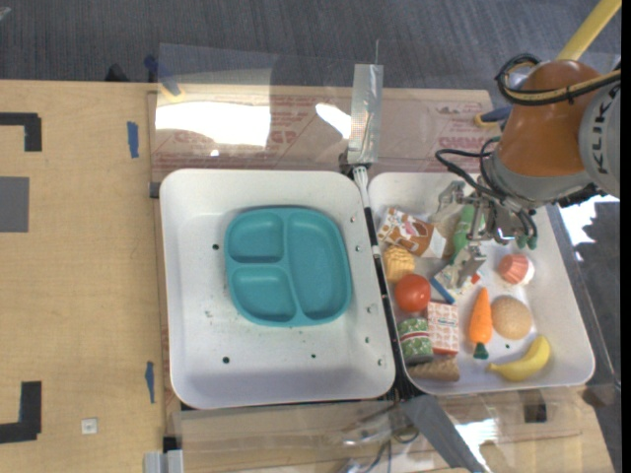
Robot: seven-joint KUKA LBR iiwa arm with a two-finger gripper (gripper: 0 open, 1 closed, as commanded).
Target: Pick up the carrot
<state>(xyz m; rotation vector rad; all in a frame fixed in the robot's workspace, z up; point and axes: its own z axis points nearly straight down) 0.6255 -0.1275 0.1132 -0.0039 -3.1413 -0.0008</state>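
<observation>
Up in the right bin (577, 348), the tool (471, 260) hovers just above the carrot (480, 319), its grip state unclear.

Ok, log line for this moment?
gripper: over right bin, nothing held | carrot: lying in bin, below gripper in view, beside bun | pick: not done

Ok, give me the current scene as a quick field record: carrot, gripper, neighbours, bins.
carrot: carrot lying in the right bin, orange body with green end toward the front edge
gripper: gripper above the right bin, behind the carrot and apart from it
carrot neighbours: tomato to its left, banana in front to the right, round bun beside it on the right
left bin: left bin holds a teal divided tray
task status: carrot not yet picked up
</observation>
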